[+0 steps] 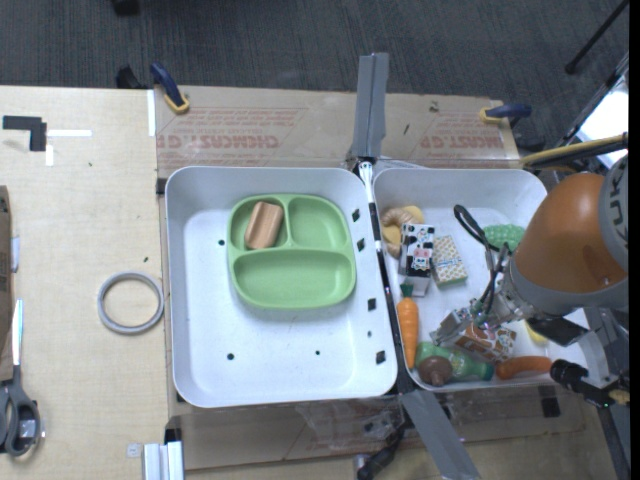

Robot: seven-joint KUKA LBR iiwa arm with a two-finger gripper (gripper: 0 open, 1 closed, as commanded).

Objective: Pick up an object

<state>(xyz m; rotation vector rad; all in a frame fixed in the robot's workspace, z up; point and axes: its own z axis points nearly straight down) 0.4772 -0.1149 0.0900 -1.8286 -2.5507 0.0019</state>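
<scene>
My gripper (478, 324) is low in the right bin (520, 183), over a small reddish packet (490, 342) in a crowd of toys near the bin's front. An orange carrot (407, 330) lies just left of it. A green vegetable (462, 365), a brown ball (433, 371) and a second carrot (522, 368) lie along the front wall. Further back are a dotted packet (448, 260), a black-and-white box (418, 248), a pastry (400, 224) and a green scoop (503, 235). The arm's orange band (578, 233) hides the bin's right side.
The left bin (200, 348) holds a green divided plate (300, 278) with a bread piece (263, 224) in its back-left section. On the bench to the left lie a tape ring (130, 301) and scissors (18, 413). Clamps (170, 90) grip the cardboard behind the bins.
</scene>
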